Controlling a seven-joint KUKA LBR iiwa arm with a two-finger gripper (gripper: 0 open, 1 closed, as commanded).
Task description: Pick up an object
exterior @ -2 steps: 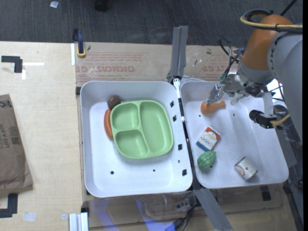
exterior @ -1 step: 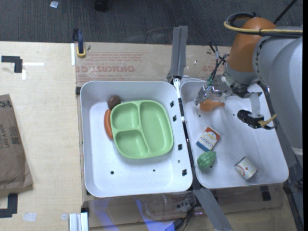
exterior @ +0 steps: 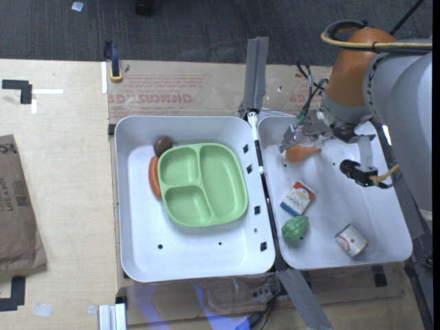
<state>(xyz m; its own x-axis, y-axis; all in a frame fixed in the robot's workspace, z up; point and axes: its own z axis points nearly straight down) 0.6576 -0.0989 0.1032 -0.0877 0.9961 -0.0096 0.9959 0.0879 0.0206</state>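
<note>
My gripper (exterior: 294,140) hangs over the far left part of the right bin (exterior: 385,205), with the grey arm and its orange band reaching in from the right. An orange rounded object (exterior: 304,153) lies just beneath and slightly right of the gripper, partly hidden by it; whether they touch I cannot tell. Further forward in the same bin lie a small white, blue and orange box (exterior: 297,198), a green bumpy object (exterior: 295,229) and a small white and red can (exterior: 350,240).
The left bin (exterior: 137,232) holds a green divided plate (exterior: 204,183), with a brown round object (exterior: 163,145) and an orange elongated object (exterior: 154,176) at its far left side. A black cable end (exterior: 354,171) hangs over the right bin. A metal divider (exterior: 256,81) stands between the bins.
</note>
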